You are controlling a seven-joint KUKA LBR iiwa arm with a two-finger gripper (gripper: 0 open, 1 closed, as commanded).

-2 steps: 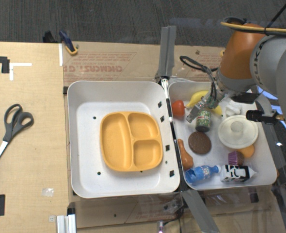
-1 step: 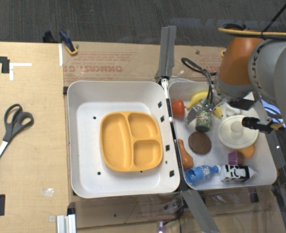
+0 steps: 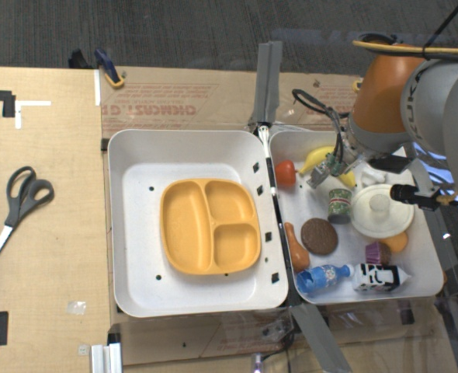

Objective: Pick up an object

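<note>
The pincer (image 3: 320, 174) is seen low in the right bin (image 3: 425, 286), at the bin's far side, just beside a yellow banana (image 3: 316, 158) and a small green-labelled can (image 3: 338, 205). Whether its fingers are spread or closed cannot be told — they are too small and cluttered by cables. Nothing is seen between them, so no object is judged picked up yet; the grasp and the lift are both left to do.

The candidate objects all lie in the right bin: a red tomato (image 3: 285, 172), smooth and round; a flat brown cookie (image 3: 319, 236), matt and disc-shaped; an orange carrot (image 3: 295, 247), tapered; a clear blue bottle (image 3: 322, 277), glossy plastic, lying on its side; a black-and-white carton (image 3: 379, 277); and a white domed lid (image 3: 380, 209) — hard and shiny.

The left bin (image 3: 128, 208) holds a yellow divided plate (image 3: 210, 226) of smooth moulded plastic. On the wooden tabletop (image 3: 50, 286), scissors (image 3: 15, 208) with black handles are laid well apart from both bins.
</note>
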